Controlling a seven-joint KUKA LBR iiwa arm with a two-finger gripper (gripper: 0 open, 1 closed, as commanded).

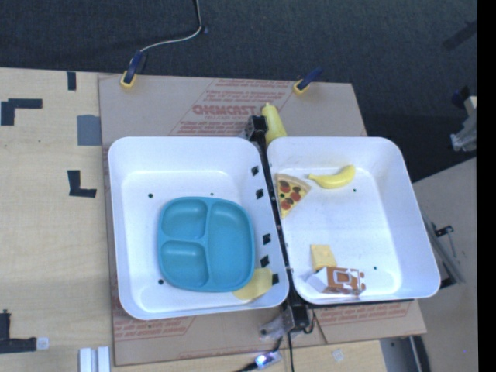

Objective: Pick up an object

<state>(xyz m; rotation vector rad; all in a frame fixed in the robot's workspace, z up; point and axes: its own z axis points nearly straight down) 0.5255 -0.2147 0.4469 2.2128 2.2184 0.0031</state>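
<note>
The right bin (403,208) holds a yellow banana (334,178) near its back, a pizza slice (289,193) by its left wall, a small yellow block (323,256) and a brown-and-white patterned piece (341,280) at its front. In the left bin (128,208) lies a blue divided plate (206,243), with a pale yellow piece (255,287) tucked under its front right corner.
A yellow clamp (270,121) sits at the back where the two bins meet. The bins rest on a cardboard sheet (225,107) held by two clips at its far corners. A cable (186,29) runs over the dark floor behind.
</note>
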